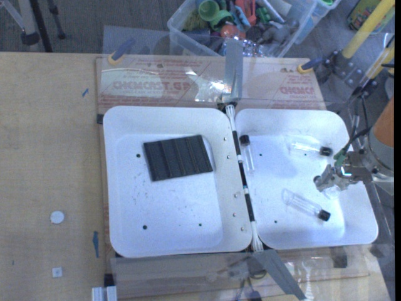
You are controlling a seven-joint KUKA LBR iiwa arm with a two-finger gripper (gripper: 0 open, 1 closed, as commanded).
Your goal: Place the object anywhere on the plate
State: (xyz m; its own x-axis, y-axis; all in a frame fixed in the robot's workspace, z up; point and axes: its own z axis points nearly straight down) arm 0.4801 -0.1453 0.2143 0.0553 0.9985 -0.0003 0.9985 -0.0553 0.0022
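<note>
**While the gripper is hanging over the right bin, the plate is waiting well off to its left**

Since the coming move turns on direction, the layout is worth reading from the left. The plate (178, 157), a dark ribbed slab, is lying flat in the left bin (163, 213) with nothing resting on it.

Across the divider, three clear tubes with black caps are lying in the right bin (282, 234).
- The first tube (246, 152) is sitting just beside the divider. Its long axis is running along the divider, and its cap is pointing to the far side.
- The second tube (308, 148) is lying almost crosswise, with its cap toward the right.
- The third tube (304, 205) is slanting down toward the near right corner, cap last.

The gripper (330, 179) is hovering near the bin's right side, between the second and third tubes and a little right of both. It seems to be carrying nothing, though glare on the white floor is making that hard to confirm. I cannot tell whether it is open or closed.

Either neighbouring tube is lying close to the gripper's left, the second on the far side and the third on the near side. The first tube is sitting nearest the plate but farthest from the gripper. Whichever tube it is going for, the carry will probably be running leftward over the divider.
</note>
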